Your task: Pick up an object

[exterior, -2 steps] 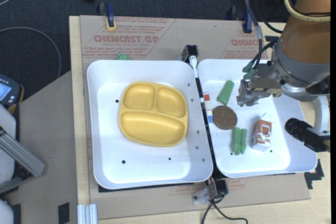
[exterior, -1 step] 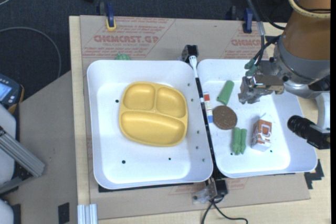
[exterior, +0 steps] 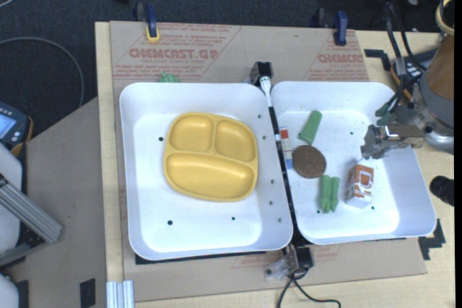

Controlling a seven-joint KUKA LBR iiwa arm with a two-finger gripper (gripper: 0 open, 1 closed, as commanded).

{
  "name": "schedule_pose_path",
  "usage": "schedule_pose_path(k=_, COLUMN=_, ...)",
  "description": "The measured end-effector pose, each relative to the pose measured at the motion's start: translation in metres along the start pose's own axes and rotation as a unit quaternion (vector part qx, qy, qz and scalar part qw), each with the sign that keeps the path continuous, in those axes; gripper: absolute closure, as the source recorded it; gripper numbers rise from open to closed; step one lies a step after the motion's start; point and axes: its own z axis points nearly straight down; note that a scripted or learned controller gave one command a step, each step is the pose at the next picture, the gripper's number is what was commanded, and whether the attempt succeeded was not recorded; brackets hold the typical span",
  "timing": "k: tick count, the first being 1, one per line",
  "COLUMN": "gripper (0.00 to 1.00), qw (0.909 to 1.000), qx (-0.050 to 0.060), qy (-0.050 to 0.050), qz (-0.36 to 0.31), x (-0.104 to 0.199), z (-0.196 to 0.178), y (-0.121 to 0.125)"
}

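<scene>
The right bin (exterior: 404, 220) holds several objects. A small white and orange carton (exterior: 359, 184) lies near its right side. A brown round disc (exterior: 309, 161) sits by the bin's left wall, with a red and white item (exterior: 285, 144) next to it. One green stick (exterior: 311, 126) lies at the upper left and a pair of green pods (exterior: 329, 193) lies lower down. My gripper (exterior: 372, 143) hangs at the right side of this bin, just above the carton. Nothing shows between its fingers.
The left bin (exterior: 144, 227) holds a yellow divided plate (exterior: 211, 156). A black bar with clips (exterior: 278, 155) runs between the two bins. Blue clamps (exterior: 151, 22) hold the brown board at its far edge. Cables and the arm's body crowd the right side.
</scene>
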Motion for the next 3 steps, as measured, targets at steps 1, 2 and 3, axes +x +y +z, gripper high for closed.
schedule_pose_path(k=1, gripper=1.00, qw=0.9999, qx=-0.002, qy=0.003, qz=-0.010, x=0.104, z=-0.001, y=0.000)
schedule_pose_path(k=2, gripper=1.00, qw=1.0000, qx=-0.008, qy=0.001, qz=-0.005, x=0.078, z=-0.070, y=0.001)
schedule_pose_path(k=3, gripper=1.00, qw=1.0000, qx=-0.001, qy=0.000, qz=-0.003, x=0.031, z=0.023, y=0.091)
